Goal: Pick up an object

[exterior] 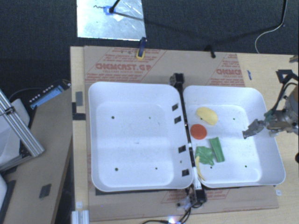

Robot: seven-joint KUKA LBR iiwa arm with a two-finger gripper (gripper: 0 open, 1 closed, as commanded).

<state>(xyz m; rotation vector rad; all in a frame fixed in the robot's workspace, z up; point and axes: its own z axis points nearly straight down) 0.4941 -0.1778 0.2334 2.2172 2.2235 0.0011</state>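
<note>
Your gripper (247, 133) hangs over the right bin (268, 171), and you cannot tell its state. The toys lie to its left, near the middle wall: yellow lemon (207, 115), red disc (199, 131), green stick (217, 149). Move left.

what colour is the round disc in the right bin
Orange-red disc, seen best in the camera view.

Dark carpet (37, 41) covers the top of the frame, a shiny metal sheet (110, 12) lies upper centre, and a wooden bench (42, 139) sits left.
</note>
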